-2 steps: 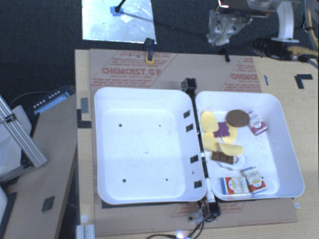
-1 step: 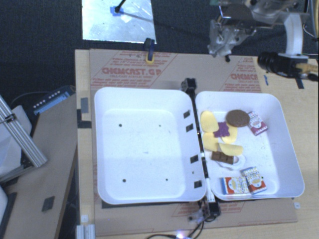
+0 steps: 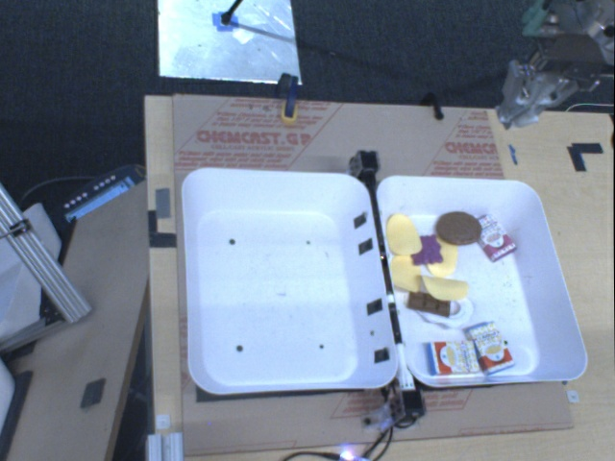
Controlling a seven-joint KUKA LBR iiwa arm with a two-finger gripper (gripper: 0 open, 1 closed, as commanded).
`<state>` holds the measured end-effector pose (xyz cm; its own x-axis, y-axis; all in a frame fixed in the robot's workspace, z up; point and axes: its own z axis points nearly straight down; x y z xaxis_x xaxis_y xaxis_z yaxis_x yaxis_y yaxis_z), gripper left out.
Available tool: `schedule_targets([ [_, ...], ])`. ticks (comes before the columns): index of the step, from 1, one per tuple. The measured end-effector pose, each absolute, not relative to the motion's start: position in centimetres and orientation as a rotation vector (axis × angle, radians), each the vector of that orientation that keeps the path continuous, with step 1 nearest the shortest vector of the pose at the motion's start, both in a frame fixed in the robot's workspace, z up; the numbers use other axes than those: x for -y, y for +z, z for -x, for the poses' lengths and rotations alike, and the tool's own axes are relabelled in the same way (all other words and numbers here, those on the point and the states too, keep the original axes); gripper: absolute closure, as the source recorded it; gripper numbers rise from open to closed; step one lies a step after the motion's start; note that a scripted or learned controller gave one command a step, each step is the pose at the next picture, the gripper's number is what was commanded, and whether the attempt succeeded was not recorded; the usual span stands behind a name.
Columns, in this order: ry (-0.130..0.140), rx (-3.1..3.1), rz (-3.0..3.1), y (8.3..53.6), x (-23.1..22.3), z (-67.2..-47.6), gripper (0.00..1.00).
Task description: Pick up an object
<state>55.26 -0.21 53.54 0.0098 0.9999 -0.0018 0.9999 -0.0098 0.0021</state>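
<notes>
Sitting nearest the camera in the right bin (image 3: 557, 286): two small cartons (image 3: 471, 351), then a brown bar (image 3: 429, 303), yellow pieces (image 3: 423, 267), a purple piece (image 3: 429, 251), a brown disc (image 3: 458, 228) and a red-white packet (image 3: 496, 238), all clustered toward the divider. Left bin (image 3: 279, 277) is sitting alongside. Gripper (image 3: 530, 99) is hanging far back at top right, well apart from the objects; can't tell its state. Judging this as the pre-approach step, nothing being grasped. Next move is calling for travel over the right bin, then descending on an isolated target like the disc.
</notes>
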Motion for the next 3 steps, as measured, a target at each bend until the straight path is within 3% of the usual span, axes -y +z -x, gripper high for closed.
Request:
schedule_targets([
  [1, -0.002, -2.209, -2.228, 53.5, 10.6, -57.6, 1.0],
  [2, -0.005, -2.211, -2.227, 53.3, 21.3, -62.8, 1.0],
  [3, -0.001, -2.233, -2.217, 48.3, 14.2, -56.7, 1.0],
])
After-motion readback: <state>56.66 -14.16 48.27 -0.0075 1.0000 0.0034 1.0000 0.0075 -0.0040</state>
